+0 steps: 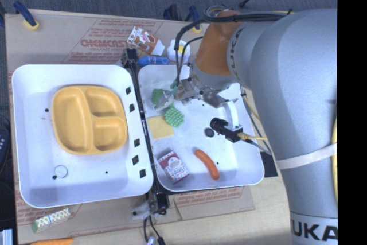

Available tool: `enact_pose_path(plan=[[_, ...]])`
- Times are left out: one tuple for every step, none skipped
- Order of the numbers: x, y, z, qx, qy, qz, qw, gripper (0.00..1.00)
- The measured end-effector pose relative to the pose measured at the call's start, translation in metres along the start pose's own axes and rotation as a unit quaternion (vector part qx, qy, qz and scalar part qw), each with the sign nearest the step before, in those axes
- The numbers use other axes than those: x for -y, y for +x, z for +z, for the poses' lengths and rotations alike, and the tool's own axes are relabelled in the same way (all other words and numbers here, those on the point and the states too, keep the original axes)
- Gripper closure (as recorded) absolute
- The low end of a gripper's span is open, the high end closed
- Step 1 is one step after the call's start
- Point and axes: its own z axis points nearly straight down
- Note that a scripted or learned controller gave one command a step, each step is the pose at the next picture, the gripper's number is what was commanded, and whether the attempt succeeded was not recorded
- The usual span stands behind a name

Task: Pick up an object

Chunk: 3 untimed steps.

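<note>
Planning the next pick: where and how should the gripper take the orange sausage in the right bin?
Likely the orange sausage at its middle, from above, closing across its narrow width: it lies flat, slanted, long and thin, with room either side.

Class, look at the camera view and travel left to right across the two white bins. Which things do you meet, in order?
Yellow divided tray → red and white carton → orange sausage. The yellow slice and the green checked piece overlap the carton's span, so they are left out.
</note>
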Motion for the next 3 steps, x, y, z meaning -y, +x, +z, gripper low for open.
enact_pose_path(plan=[[0.022, 0.003, 0.011, -0.001, 0.001, -0.059, 0.9982, 0.00], [0.022, 0.003, 0.001, -0.001, 0.001, -0.061, 0.9981, 1.00], [-0.035, 0.008, -0.091, 0.000, -0.001, 0.039, 0.9992, 1.00]])
